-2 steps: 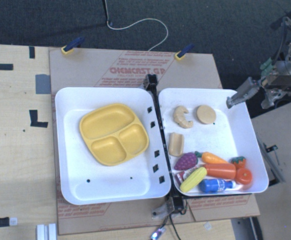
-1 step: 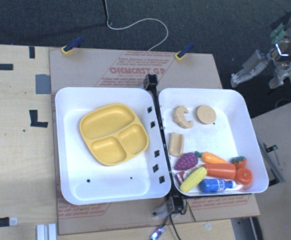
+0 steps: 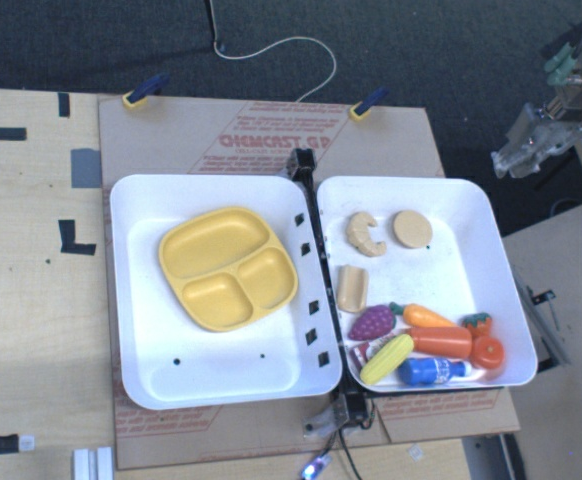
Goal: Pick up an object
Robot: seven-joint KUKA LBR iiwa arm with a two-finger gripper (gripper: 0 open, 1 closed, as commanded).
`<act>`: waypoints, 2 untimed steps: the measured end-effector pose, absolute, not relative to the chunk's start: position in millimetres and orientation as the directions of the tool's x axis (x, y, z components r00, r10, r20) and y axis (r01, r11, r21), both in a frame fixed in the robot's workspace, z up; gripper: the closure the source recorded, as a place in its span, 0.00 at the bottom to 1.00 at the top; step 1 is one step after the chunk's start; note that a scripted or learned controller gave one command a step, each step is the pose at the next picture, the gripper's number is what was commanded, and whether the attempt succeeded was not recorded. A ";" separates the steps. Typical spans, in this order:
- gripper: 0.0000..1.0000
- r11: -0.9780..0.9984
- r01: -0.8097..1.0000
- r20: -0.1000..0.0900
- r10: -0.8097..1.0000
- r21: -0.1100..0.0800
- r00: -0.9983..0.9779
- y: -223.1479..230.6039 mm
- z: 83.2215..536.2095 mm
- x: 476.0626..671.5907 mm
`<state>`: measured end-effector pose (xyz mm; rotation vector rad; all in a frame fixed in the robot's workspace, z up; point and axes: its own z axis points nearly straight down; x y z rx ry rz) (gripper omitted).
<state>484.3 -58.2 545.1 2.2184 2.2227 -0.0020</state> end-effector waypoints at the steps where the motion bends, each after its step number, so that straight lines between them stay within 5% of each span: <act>1: 1.00 -0.002 1.000 0.000 1.000 -0.011 0.002 -69.4 448.1 483.0; 2: 1.00 -0.002 1.000 -0.001 1.000 -0.003 0.002 -98.9 438.6 483.5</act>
